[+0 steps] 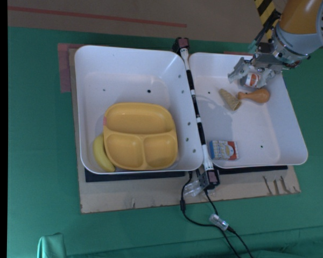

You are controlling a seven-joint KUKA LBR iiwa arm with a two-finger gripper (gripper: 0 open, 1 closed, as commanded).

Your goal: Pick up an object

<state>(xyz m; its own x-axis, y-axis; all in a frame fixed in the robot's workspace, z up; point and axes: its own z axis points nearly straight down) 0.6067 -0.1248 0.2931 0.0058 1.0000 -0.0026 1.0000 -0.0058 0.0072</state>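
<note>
The gripper (251, 78) sits low over a small red-and-white thing (252, 80), maybe pinching it, which looks light, hard and best squeezed round its middle.

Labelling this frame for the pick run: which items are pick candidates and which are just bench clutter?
Job:
- grey two-finger gripper, over the right white bin
- orange pear-shaped toy
- tan waffle cone
- small printed carton
- yellow three-compartment plate
- yellow banana

Lying about:
- left white bin
- black cable
- cardboard sheet
</note>
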